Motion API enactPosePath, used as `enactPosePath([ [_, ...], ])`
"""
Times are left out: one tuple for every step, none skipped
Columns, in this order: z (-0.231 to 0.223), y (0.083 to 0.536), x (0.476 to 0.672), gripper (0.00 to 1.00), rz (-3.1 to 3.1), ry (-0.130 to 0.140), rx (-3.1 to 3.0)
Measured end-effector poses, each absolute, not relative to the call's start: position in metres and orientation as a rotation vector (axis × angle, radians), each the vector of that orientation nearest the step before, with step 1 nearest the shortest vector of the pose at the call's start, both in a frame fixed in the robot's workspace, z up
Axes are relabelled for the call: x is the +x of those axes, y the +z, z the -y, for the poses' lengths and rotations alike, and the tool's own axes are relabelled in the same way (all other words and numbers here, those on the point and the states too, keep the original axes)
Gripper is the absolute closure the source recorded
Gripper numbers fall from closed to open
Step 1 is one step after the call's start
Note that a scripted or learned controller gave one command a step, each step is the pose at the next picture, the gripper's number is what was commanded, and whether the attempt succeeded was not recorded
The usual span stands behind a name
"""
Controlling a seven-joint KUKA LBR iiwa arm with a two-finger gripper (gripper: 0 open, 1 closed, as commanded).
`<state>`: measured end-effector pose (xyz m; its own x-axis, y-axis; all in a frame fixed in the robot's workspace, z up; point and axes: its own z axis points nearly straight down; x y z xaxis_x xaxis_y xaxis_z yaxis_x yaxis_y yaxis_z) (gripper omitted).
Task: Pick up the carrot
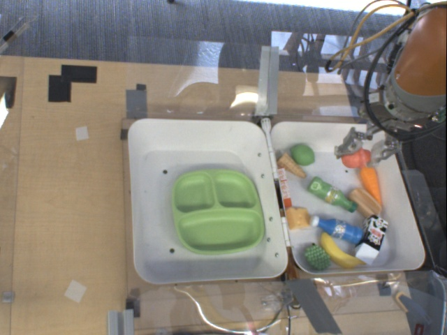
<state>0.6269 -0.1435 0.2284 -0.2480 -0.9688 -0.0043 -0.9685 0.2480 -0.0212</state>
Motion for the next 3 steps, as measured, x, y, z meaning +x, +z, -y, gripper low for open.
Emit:
enactPosePath([
  [0.181,0.191,0.670,1.00,-2.217,-0.005,-2.215],
  [0.206,0.225,0.657,1.00,-1.812,-0.015,-2.557],
  [0.205,0.224,0.657,0.00,-1.811,-0.011,-2.558],
])
